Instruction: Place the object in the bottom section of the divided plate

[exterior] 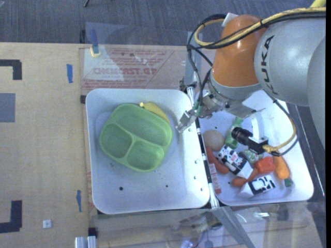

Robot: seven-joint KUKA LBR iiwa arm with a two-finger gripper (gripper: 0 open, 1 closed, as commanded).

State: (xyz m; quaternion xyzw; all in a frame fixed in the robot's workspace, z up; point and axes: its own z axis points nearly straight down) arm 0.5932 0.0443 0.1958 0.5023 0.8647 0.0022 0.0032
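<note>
The tool [185, 120] hovers at three o'clock of the green divided plate [135, 137]; its grip cannot be told. Judged mid-transfer, it next needs the plate's six-o'clock section.

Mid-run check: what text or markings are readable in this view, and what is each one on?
"KUKA": on the grey arm casing, letters running vertically.
Red print on the clear sheet behind the left bin: appears reversed, too blurred to read.
Black-and-white patterns on small items in the right bin: no legible words.
</note>
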